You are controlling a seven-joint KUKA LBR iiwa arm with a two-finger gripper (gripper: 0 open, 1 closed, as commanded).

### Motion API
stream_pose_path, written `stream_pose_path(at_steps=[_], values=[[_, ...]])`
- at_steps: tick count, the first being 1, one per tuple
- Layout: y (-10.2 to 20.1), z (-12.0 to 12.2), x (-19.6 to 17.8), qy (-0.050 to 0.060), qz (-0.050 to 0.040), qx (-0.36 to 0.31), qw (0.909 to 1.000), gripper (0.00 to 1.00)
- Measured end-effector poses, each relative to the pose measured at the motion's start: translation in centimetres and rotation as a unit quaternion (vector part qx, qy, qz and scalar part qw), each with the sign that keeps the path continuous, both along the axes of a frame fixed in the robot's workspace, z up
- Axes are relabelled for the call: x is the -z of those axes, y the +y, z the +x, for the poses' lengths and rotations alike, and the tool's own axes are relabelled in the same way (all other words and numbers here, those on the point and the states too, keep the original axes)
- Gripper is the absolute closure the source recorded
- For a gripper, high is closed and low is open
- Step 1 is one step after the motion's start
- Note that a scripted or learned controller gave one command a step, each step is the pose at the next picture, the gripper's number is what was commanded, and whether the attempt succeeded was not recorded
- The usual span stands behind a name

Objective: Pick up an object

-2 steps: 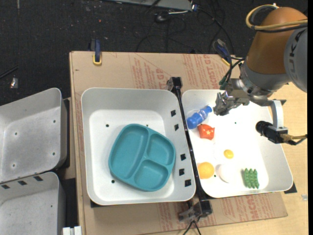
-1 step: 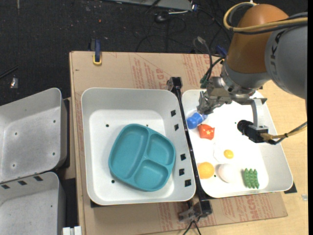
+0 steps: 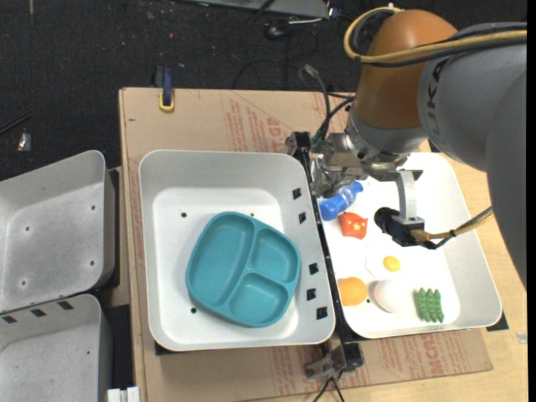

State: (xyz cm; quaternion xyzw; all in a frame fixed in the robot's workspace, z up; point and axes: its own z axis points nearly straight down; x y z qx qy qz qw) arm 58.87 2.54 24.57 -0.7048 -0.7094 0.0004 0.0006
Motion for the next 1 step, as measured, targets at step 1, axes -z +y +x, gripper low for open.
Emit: stream_pose_path(at_steps=[1], values=[[4.67, 0.37, 1.46, 0.0, 0.0001, 0.0, 1.0, 1.0]])
